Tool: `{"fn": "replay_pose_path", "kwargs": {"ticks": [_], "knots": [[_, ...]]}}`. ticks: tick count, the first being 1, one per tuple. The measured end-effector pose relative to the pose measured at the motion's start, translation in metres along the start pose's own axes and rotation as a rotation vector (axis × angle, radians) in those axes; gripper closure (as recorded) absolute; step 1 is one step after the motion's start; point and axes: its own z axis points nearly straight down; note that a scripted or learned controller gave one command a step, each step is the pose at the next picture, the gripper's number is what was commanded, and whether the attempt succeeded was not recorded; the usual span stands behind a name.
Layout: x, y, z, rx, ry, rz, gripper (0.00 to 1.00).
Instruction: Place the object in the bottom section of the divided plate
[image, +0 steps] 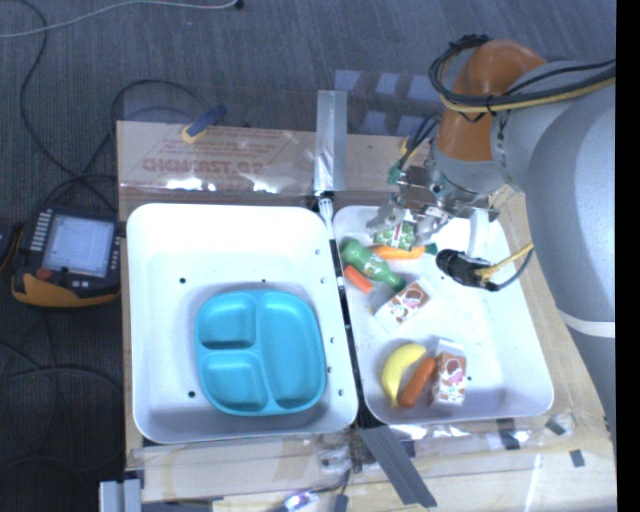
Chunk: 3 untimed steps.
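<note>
**Reaching into the far corner of the right bin**

I have my gripper (405, 222) low over the far left part of the shallow white right-hand bin (520, 350), because that is where the toy food is heaped closest together. Directly under me sit a small green-and-white printed packet (398, 236), a thin orange carrot-shaped toy (408, 254) and a green plastic bottle with an orange-red cap end (370, 265), the three touching or nearly so. From this slant my own wrist hides the tips, so I cannot tell how the gripper is set, nor whether anything is caught in it; I judge the packet the likeliest target, since it lies right below me.

Nearer in the same bin a small white carton with a red picture (403, 303) lies alone, and at the near end a yellow banana-shaped toy (400, 366), a red-orange sausage-shaped toy (418, 382) and a tall white-and-red printed carton (451, 378) lean against one another.

The blue divided plastic plate (262, 350) waits flat in the middle of the shallow white left-hand bin (160, 250), well apart from me across the rims where the two bins meet. All its sections look bare, so the placing is not yet done. I would need to lift clear of those rims before crossing, or the load may snag.
</note>
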Motion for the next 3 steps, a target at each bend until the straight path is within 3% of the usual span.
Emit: {"fn": "replay_pose_path", "kwargs": {"ticks": [1,2,3], "knots": [[0.001,-0.1,0.001,0.001,0.007,-0.313,1.0],[0.046,-0.092,-0.001,-0.003,-0.007,-0.296,1.0],[0.108,-0.153,-0.05,0.0,0.005,-0.517,1.0]]}}
